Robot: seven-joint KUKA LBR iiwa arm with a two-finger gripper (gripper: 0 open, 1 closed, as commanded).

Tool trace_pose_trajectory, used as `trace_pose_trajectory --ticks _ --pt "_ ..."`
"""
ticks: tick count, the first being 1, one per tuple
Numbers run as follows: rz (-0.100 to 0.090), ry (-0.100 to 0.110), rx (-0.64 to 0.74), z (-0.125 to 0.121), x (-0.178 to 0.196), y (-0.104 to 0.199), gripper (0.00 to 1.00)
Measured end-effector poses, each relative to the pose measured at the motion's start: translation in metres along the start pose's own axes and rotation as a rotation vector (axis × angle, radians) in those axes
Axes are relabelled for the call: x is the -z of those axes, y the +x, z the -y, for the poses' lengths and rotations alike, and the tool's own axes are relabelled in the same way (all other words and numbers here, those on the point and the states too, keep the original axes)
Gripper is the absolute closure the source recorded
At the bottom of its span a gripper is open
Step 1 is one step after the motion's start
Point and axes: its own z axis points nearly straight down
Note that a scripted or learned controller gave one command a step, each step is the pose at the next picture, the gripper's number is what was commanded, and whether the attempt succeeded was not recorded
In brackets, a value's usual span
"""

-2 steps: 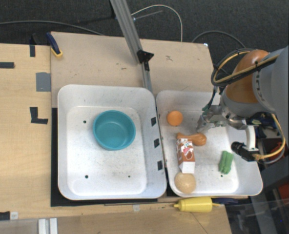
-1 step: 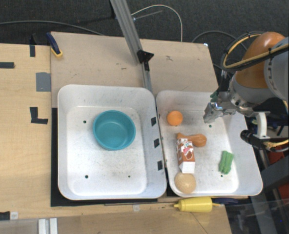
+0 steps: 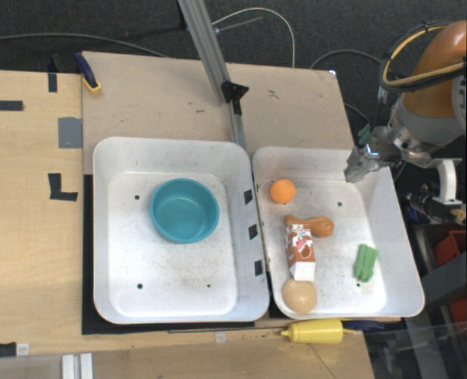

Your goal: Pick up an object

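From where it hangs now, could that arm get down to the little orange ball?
Probably yes. The gripper hangs over the right bin's upper right corner, and the orange ball lies in the open near the bin's upper left, with bare floor between them and nothing lying on top of it.

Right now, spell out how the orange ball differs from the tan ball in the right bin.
The orange ball is bright orange; the tan ball is pale beige. The orange ball looks smaller and lies apart near the bin's far side; the tan ball touches the carton at the near edge. Both are round and lie in the right bin.
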Motion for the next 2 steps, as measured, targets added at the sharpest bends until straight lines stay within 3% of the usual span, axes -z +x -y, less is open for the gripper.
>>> trace_pose_trajectory --ticks 1,2 --pt "-0.002 0.004 0.000 -0.001 0.027 0.000 1.00" --pt "-0.004 0.007 0.005 0.016 0.026 0.059 1.00"
